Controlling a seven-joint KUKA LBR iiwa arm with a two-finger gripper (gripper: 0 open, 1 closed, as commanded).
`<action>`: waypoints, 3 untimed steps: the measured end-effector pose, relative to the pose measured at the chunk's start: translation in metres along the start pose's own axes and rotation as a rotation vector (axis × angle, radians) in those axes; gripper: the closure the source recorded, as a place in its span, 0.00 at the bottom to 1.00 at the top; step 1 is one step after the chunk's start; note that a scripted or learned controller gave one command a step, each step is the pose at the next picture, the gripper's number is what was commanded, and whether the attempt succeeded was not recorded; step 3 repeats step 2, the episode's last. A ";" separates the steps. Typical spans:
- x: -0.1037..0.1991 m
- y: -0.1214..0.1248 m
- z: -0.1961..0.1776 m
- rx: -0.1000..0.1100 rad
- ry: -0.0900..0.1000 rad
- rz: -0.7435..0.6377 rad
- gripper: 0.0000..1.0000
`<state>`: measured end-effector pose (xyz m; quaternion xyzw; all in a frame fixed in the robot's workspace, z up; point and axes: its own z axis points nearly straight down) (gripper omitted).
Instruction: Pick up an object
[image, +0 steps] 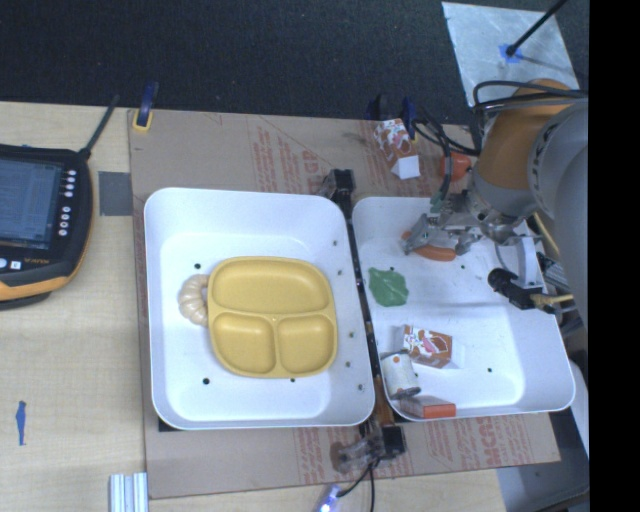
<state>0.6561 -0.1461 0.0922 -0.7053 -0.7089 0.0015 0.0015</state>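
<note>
My gripper (438, 236) hangs low over the back left part of the right bin (520, 385), at the end of the grey arm with its orange band (520, 130). Right under it lies a small red-orange object (438, 253), close to or touching the gripper. A green leaf-shaped piece (388, 287) lies near this bin's left wall. Toward the front are a brown and white packet (428, 346), a white cylinder (400, 376) and a small orange piece (436, 408). The left bin (180, 230) holds a yellow divided plate (271, 315) with a beige object (191, 298) at its left edge.
A teach pendant (35, 220) lies on the bench at the far left. A small printed box (396, 140) sits on the cardboard behind the right bin. Black clamps (342, 183) sit between the bins at the back and front. Cables run by the arm.
</note>
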 end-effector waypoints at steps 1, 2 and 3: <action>-0.001 -0.001 -0.011 0.006 0.000 -0.003 1.00; 0.075 -0.070 -0.100 -0.001 0.000 -0.001 1.00; 0.075 -0.070 -0.100 -0.001 0.000 -0.001 1.00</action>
